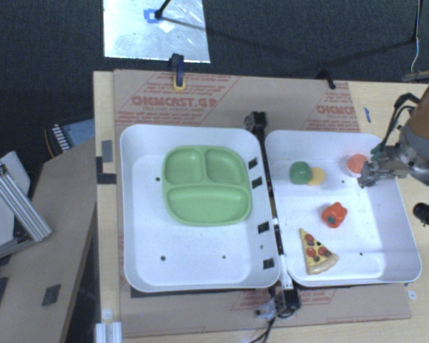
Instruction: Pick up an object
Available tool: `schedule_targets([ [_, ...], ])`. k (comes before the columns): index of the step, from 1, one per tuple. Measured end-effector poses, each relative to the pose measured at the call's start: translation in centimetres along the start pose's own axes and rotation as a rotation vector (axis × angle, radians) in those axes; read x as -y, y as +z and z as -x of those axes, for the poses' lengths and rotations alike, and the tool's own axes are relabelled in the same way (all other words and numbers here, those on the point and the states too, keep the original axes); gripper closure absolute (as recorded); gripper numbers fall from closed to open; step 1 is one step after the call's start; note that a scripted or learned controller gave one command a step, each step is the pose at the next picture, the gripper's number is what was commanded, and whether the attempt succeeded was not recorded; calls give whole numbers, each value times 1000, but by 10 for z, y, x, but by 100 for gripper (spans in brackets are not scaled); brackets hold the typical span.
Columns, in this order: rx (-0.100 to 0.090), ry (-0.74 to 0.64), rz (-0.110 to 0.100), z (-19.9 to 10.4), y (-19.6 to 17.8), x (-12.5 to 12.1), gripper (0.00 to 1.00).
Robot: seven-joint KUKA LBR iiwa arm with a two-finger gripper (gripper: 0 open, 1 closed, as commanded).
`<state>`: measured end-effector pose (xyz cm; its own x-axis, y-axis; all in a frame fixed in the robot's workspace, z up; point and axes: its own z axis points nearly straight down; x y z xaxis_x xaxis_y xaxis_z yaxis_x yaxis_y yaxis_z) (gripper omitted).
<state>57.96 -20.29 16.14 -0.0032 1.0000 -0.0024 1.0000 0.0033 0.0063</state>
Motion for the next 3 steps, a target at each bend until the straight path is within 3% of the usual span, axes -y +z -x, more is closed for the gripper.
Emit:
schedule_targets([
  [2, -1, -1, -1, 0, -74, -3, 100],
  [3, -4, -6, -4, -58, -82, 2, 100],
])
